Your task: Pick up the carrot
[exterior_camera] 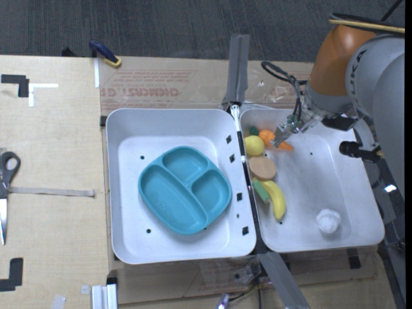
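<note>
The carrot (268, 137) is a small orange piece lying in the right bin (347, 185), near its far left corner beside a yellow lemon (253, 145). My gripper (282, 134) reaches down from the right and its tip sits right over the carrot's right part. A bit of orange (286, 147) shows just below the tip. The tip hides where it meets the carrot.
In the right bin, a brown round piece (262, 167), a green item (259, 188) and a banana (277, 199) lie along the left wall. A white object (328, 221) sits front right. The left bin (122, 172) holds a blue divided plate (185, 190). Scissors (6, 172) lie far left.
</note>
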Controlling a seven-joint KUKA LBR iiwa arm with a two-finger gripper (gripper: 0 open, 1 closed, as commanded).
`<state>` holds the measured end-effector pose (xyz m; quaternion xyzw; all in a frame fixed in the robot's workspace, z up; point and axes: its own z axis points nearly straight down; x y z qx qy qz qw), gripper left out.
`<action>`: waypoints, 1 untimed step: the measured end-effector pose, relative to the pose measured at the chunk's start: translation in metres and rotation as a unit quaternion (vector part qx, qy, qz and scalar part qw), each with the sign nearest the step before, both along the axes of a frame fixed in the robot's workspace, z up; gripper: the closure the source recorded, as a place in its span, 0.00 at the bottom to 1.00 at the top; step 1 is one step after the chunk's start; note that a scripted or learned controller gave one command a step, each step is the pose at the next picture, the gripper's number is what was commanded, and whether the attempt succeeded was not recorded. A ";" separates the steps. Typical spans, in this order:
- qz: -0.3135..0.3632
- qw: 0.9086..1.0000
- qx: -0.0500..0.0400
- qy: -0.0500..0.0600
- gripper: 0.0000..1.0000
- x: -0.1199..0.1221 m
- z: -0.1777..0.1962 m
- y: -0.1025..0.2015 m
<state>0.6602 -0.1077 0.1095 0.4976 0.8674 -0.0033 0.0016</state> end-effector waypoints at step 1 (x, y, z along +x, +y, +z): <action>-0.099 0.995 0.003 -0.001 1.00 -0.028 0.083 0.036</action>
